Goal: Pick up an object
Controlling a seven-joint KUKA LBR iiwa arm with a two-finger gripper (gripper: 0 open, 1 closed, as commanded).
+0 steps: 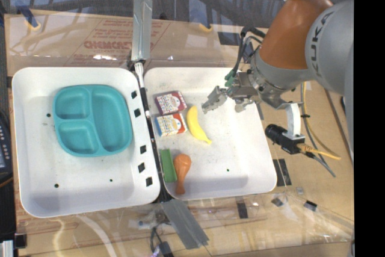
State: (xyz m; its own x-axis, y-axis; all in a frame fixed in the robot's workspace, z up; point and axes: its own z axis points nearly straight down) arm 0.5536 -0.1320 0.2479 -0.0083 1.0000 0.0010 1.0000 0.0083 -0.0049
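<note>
Right bin point(240, 180): my hand point(215, 99) hovers above it, fingers apart and holding nothing. Just beside its tips lies the banana point(197, 124), with two small cartons point(169, 112), a drumstick point(181, 170) and a green block point(168, 165). Left bin point(36, 189): a teal divided plate point(93, 119).

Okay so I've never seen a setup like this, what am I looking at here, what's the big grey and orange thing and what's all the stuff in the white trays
The big thing is a robot arm reaching in from the right, seen by one camera looking down at a slant. Its gripper, a two-finger claw, hangs above the right bin with nothing visible between its fingers. That bin holds a banana, two small boxes, a green block and a toy drumstick. The left bin holds a teal divided plate. The job is picking up an object.
</note>
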